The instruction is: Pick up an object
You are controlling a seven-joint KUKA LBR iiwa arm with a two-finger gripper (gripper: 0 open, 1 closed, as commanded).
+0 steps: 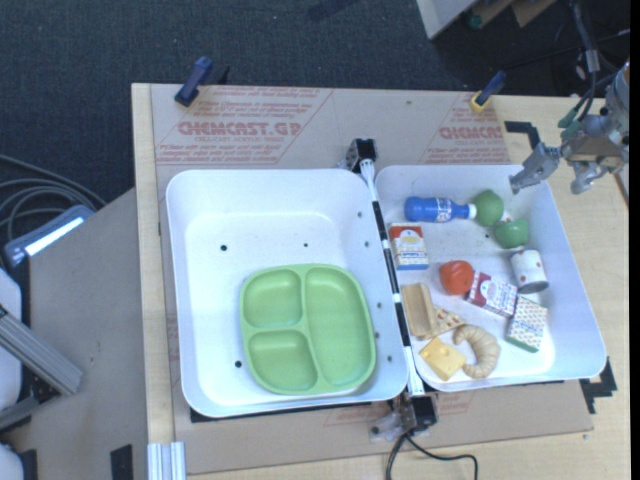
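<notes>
The claw (558, 168) hangs with its fingers apart and nothing between them, poised over the right bin's (585, 313) far corner, the green ball (488, 207) lying just left.

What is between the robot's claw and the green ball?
Nothing visible. The gripper is open above the bin's upper right corner, and the green ball lies just to its lower left.
</notes>
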